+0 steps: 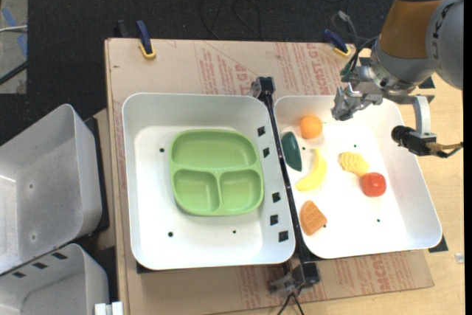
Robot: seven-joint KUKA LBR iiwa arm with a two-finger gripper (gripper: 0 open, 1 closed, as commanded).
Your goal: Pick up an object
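Taking the yellow banana in the right bin as landmark: nearest the camera, just below it, lies an orange waffle-like piece, with a red tomato and yellow corn to its right. A dark green piece touches its left. Beyond it sits an orange, and farther up-right hangs the gripper, its state impossible to tell.

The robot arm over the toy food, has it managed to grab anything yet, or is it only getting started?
Nothing looks picked up yet. The gripper hangs above the top of the right bin, close to the orange, with nothing visibly in it. The green piece, banana, yellow corn, tomato and orange wedge all lie on the bin floor. Lowering, gripping and lifting are left.
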